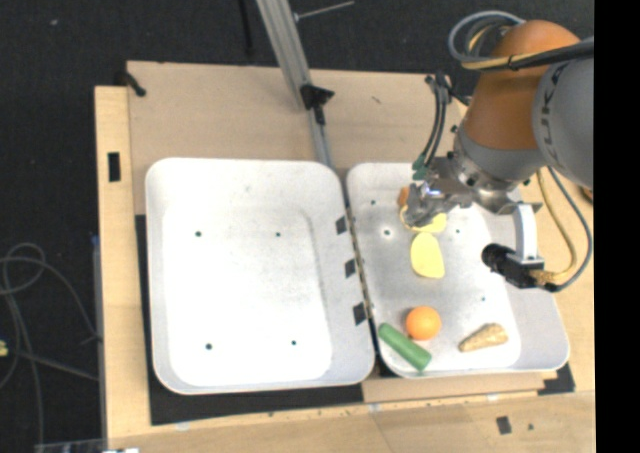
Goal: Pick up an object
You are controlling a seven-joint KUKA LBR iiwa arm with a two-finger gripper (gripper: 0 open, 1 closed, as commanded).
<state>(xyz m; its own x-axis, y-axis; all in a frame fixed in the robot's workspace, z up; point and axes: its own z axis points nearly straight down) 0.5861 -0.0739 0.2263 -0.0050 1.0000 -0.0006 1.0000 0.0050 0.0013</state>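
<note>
The right bin (530, 336) holds a flat yellow piece (427, 257), an orange ball (422, 323), a green cylinder (404, 348) at the front left corner and a tan wedge (483, 338). My gripper (422, 205) hangs over the bin's back left part, just above the yellow piece's far end. A small orange-brown thing (404, 197) peeks out beside its left side, partly hidden by it.
The left bin (240, 271) lies beside the right one, joined by black clips (352, 266). A slanted metal pole (285, 41) rises behind the bins. The arm's grey and orange body (515, 106) covers the right bin's back right corner.
</note>
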